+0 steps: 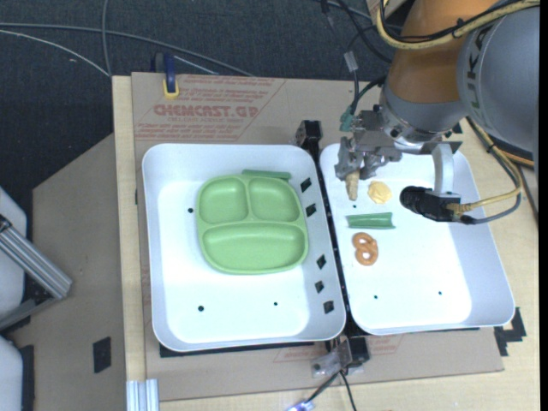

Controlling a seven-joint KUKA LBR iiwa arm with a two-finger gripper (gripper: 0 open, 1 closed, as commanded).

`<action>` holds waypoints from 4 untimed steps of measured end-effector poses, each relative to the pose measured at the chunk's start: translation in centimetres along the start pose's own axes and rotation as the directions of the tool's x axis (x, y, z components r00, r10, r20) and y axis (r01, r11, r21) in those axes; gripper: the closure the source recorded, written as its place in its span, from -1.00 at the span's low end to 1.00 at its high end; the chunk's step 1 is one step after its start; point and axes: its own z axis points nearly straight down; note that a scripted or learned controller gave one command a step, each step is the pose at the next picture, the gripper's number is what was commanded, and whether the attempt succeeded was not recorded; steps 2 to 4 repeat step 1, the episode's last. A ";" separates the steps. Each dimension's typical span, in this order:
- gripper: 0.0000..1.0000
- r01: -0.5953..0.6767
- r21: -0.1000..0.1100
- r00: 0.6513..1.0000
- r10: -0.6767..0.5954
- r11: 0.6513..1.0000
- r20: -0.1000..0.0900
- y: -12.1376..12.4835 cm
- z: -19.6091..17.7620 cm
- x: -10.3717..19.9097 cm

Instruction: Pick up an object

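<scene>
Gripper (pixel 353 185): points down over the right bin's (pixel 445 302) far-left corner; whether it is open or has hold of anything, I cannot tell.
Arm (pixel 445 50): reaches in from the right, orange band above the wrist.
Yellow piece (pixel 379 193): just beside the gripper.
Green strip (pixel 370 221): near the bin's left edge.
Pretzel (pixel 366 248): nearer than the strip.
Left bin (pixel 171 306): holds a green divided plate (pixel 252 224).
Surface (pixel 86 229): tan board on dark floor.
</scene>
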 end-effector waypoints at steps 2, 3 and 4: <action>1.00 -0.004 0.001 1.000 0.004 1.000 0.001 1.5 2.0 3.6; 1.00 -0.004 0.001 1.000 0.004 1.000 0.001 1.5 2.0 3.6; 1.00 -0.004 0.001 1.000 0.004 1.000 0.001 1.5 2.0 3.6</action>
